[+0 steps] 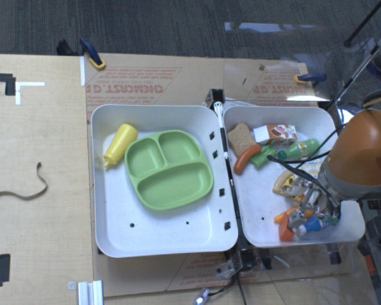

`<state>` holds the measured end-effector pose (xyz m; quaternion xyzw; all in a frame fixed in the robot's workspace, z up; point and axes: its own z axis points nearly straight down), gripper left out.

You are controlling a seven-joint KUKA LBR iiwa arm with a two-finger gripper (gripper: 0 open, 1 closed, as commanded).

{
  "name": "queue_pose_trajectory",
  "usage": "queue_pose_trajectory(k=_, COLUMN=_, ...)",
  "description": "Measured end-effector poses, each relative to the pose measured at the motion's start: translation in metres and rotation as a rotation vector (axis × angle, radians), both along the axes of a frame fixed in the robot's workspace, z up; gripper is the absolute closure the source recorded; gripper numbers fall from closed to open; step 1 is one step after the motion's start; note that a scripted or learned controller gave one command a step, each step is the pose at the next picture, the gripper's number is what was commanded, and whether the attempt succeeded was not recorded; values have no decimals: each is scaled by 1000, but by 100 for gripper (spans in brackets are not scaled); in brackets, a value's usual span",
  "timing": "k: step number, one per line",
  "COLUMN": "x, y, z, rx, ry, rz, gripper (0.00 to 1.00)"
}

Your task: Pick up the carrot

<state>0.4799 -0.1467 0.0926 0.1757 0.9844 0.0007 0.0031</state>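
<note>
— Item one, my gripper (303, 216): where, and in what state?

— Low in the right bin (254, 224), near its front right corner. I cannot tell its state; cables and wrist parts crowd it.

— Item two, the carrot (285, 229)?

— Just beside my gripper, to its left and front, on the bin floor. Orange, small, partly hidden by my wrist hardware. What shows seems to run from the bin's front edge back and leftward; I cannot tell which end is the tip.

— Other contents of that bin?

— A blue piece (314, 226) touching the carrot's right side. A printed snack packet (287, 183) behind it. Farther back: a green bottle (291, 150), a sausage (246, 158), a slice of brown bread (240, 137), a small white carton (275, 133).

— The left bin (152, 237)?

— A green divided plate (169, 168) with three compartments, and a yellow mustard bottle (119, 144) lying tilted just beside the plate's left rim.
</note>
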Motion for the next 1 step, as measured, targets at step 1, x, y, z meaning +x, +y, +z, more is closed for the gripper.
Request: queue_pose_trajectory(k=1, x=1, y=24, z=1, rx=-2, ry=-3, rz=76, gripper=0)
